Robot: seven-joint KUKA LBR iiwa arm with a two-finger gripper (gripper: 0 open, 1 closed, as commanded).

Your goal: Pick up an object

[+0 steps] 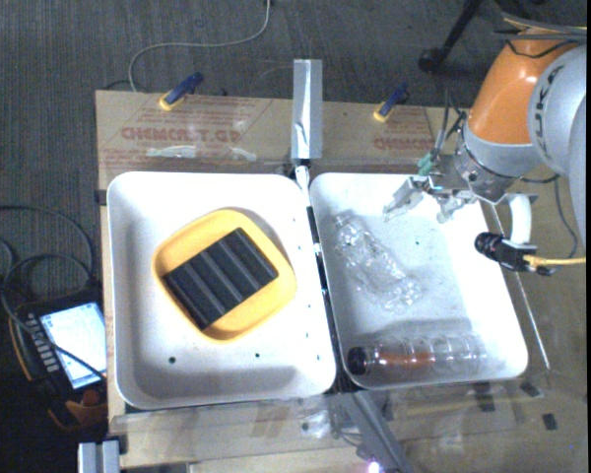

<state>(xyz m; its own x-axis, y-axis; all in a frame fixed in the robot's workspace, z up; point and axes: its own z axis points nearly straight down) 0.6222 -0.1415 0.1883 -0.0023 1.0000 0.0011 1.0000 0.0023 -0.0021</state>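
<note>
The camera view is showing two white bins sitting side by side on a brown bench, with the left bin [128, 294] carrying a yellow tray-like object [226, 273] whose top is taken up by a dark ribbed panel; it is lying tilted near the middle of that bin. The right bin [492, 304] is holding two clear plastic things: a crumpled transparent bottle [372, 261] lying at a slant in the middle of the bin, and a longer clear bottle with a dark cap [419, 356] lying flat along the near wall, its cap pointing toward the divider between the bins. The grey arm with its orange band [517, 77] is reaching in from the right, and the gripper [428, 197] is hovering over the far part of the right bin, beside and apart from the crumpled bottle. Its two thin fingers [402, 198] are standing spread apart with nothing between them. Two blue-and-yellow clamps [180, 91] are gripping the far edge of the bench, and a small lit screen [71, 341] is lying on the floor to the left.
</note>
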